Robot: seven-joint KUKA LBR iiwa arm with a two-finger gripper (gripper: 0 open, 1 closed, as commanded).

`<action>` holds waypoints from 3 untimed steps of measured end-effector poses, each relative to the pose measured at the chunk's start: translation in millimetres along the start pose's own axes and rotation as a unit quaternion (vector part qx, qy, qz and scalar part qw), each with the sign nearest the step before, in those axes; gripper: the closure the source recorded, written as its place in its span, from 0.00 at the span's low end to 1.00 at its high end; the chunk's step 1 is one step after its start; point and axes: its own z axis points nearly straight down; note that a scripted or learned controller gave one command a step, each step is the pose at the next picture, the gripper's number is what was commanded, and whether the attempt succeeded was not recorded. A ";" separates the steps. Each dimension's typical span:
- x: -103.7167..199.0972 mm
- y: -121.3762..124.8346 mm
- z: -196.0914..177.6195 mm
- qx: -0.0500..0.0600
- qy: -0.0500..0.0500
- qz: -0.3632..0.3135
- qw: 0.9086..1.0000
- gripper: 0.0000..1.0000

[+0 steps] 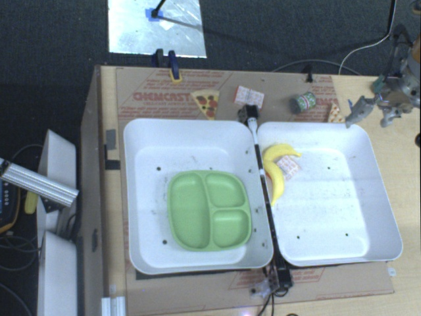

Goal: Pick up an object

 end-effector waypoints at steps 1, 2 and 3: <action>49.1 -22.0 99.9 0.002 0.001 -0.001 1.000 0.00; 110.3 25.7 156.8 0.001 0.002 -0.001 1.000 0.00; 120.2 18.8 171.0 -0.013 -0.002 0.000 1.000 0.00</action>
